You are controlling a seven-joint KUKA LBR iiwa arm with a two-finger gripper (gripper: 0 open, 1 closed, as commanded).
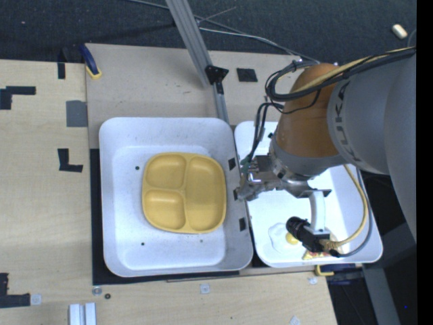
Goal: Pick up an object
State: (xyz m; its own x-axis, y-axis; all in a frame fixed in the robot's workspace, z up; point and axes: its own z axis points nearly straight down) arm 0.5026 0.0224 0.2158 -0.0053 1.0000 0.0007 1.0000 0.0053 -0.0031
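Two white bins seen from above. The left bin [118, 181] holds a yellow three-compartment plate [184, 192], lying flat near its centre. The arm [318, 124] extends over the right bin [352, 246], with the gripper [250, 180] by that bin's left wall. A small pale item [277, 236], too indistinct to identify, lies nearby.

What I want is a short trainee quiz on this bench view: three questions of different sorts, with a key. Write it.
1. True or false: the yellow tray is divided into three compartments.
2. Multiple choice: the yellow tray lies
A. in the left-hand bin
B. in the right-hand bin
C. on the bench outside both bins
3. Fill the gap: the arm reaches in over the ____ bin.

Key: 1 true; 2 A; 3 right-hand.
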